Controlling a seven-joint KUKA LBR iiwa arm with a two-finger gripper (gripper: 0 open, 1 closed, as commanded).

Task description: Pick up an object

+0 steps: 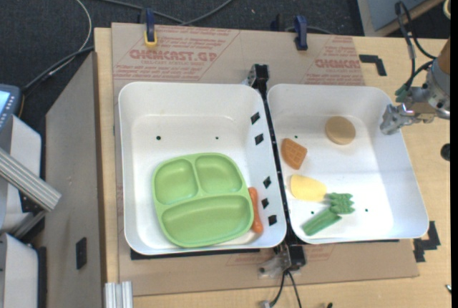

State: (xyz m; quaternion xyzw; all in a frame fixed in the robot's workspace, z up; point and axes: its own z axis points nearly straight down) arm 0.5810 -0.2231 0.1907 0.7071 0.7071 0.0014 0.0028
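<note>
The right bin (401,177) holds a round tan disc (340,130), an orange-brown wedge (293,153), a yellow lump (308,188) and a green leafy toy vegetable (328,213). My gripper (392,119) hangs at the bin's far right rim, to the right of the tan disc and apart from it. Nothing shows between its fingers. The arm comes in from the right edge above it.
The left bin (136,156) carries a green divided plate (203,198), with an orange carrot-like piece (255,210) wedged against its right side. Black clips (259,74) join the bins along the middle. Cables run across the dark floor behind the bench.
</note>
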